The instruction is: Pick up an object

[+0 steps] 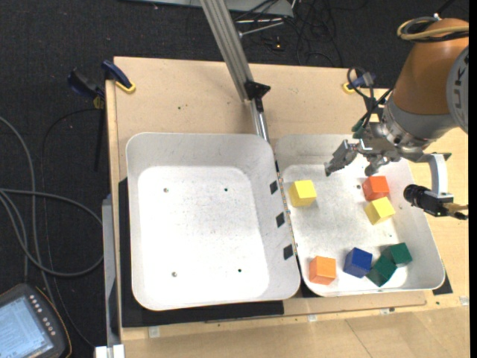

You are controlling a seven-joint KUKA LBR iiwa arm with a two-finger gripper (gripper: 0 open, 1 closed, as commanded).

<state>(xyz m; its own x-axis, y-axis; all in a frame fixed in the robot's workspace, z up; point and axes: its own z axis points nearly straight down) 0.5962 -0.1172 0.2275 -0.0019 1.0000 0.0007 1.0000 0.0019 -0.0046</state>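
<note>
Grey and orange, the robot arm (428, 88) reaches in from the right, wrist bent down over the right white bin (425, 278); its gripper (350, 155) hangs above the bin's upper part, fingers spread apart and holding nothing; below it lie a yellow cube (302, 192), an orange cube (376, 187) touching a second yellow cube (380, 210), another orange cube (323, 269), a blue cube (358, 262) and two green cubes (392, 262); the left white bin (197, 218) sits alongside on a pale wooden bench (186, 95); cables (30, 200) trail over dark floor.
</note>
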